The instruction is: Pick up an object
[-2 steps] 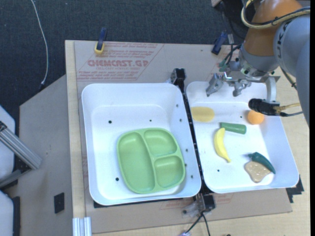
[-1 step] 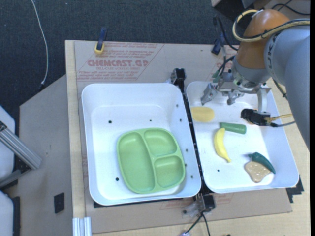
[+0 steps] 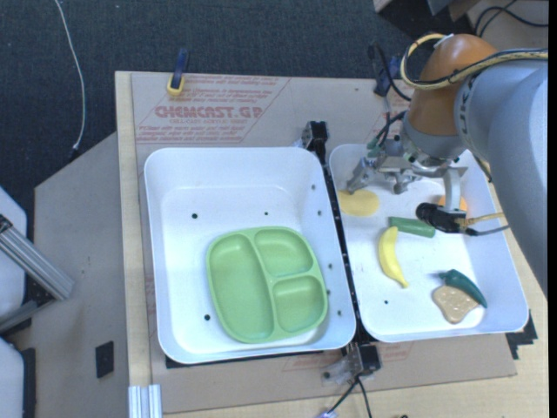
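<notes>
The gripper hung low over the far-left corner of the right bin, just above a pale yellow disc. Whether the fingers were apart or together could not be told – the wrist hid them.

Nearest candidates lay in the right bin. The banana sat mid-bin, long axis roughly near-to-far with a slight curve, one tip toward the near edge. It looked like a light, rigid plastic toy with a smooth skin, so likely slippery; best taken across its thick middle, fingers square to the long axis. The green stick lay just beyond it, long axis left-to-right, slim and probably light. The disc looked flat and thin – hard to get fingers under.

A tan piece with a dark green item touching it lay near the front right. The left bin held a green divided plate.
</notes>
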You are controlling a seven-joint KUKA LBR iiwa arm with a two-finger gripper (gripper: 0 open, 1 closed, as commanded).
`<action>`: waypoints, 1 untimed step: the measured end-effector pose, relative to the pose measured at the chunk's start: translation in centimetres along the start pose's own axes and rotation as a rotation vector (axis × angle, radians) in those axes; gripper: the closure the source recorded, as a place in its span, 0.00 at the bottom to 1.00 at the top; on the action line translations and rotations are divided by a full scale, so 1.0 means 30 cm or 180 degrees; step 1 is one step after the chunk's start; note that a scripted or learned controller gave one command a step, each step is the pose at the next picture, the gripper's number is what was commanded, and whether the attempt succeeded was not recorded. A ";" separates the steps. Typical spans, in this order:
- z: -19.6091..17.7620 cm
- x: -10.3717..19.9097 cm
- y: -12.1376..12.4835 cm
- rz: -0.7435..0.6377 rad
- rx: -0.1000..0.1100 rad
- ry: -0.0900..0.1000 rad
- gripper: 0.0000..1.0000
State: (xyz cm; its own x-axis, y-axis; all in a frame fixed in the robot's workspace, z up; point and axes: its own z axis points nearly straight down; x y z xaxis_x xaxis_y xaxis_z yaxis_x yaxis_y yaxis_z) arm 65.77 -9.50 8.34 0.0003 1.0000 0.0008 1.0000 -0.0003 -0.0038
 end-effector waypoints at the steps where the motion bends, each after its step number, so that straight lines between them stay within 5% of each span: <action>1: -0.044 0.001 0.006 -0.0001 -0.0021 -0.0003 1.00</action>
